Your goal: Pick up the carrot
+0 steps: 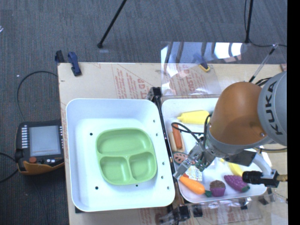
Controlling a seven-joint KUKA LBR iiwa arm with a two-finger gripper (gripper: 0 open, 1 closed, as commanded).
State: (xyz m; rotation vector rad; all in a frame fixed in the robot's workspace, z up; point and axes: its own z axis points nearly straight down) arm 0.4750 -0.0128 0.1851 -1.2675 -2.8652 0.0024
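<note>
glossy orange arm band (pixel 236 114) looms over pincer (pixel 189 165), grip unclear, above smooth tapered carrot (pixel 193 185).

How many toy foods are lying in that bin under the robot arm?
6 that I can see: corn at the back, hot dog on the left, carrot, fig and grapes along the front, a yellow piece behind the grapes. The arm may hide more.
</note>
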